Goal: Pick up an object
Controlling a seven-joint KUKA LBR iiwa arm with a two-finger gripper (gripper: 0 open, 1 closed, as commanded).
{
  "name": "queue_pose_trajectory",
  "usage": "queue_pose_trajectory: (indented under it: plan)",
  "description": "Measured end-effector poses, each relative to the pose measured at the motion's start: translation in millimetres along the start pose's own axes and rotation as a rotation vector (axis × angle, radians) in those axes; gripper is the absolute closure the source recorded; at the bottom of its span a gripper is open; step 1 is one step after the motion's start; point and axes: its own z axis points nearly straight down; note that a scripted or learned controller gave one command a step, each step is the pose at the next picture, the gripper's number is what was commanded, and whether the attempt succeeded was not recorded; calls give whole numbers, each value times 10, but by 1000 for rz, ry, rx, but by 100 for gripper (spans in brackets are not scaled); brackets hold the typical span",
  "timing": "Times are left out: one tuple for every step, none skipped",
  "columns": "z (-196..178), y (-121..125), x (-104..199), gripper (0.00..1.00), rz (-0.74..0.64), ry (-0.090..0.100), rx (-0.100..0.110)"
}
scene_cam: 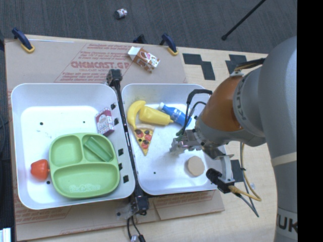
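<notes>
1. Two shallow white bins sit side by side on the surface (pixel 166 64), the left bin (pixel 20 135) and the right bin (pixel 166 183), divided by a black clamp strip.
2. Left bin: a green divided tray (pixel 83 178) lies toward the near side, with a darker green piece (pixel 98 148) resting in its upper right compartment.
3. A red tomato-like object (pixel 39 169) sits just beside the tray's left edge, against the bin wall.
4. A small red and white packet (pixel 105 121) stands near the divider, just above the tray.
5. Right bin: a yellow banana (pixel 133 113) lies near the divider, touching a yellow squeeze bottle (pixel 154 116).
6. A blue and white bottle (pixel 174 113) lies just behind the yellow one, its far end hidden by the arm.
7. A pizza slice (pixel 144 138) lies below the banana.
8. A tan round disc (pixel 194 166) rests near the bin's front right corner.
9. The gripper (pixel 180 144) hangs low over the right bin floor, between the blue bottle and the disc; whether it is open or closed cannot be told, and nothing is visibly held.
10. Outside the bins, a small carton (pixel 144 59) lies on the cardboard behind them.
</notes>
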Motion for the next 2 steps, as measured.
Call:
queue_pose_trajectory:
  plan:
    - [13,195,-478,100,5,0,-2]
    - [14,195,-476,0,5,0,-1]
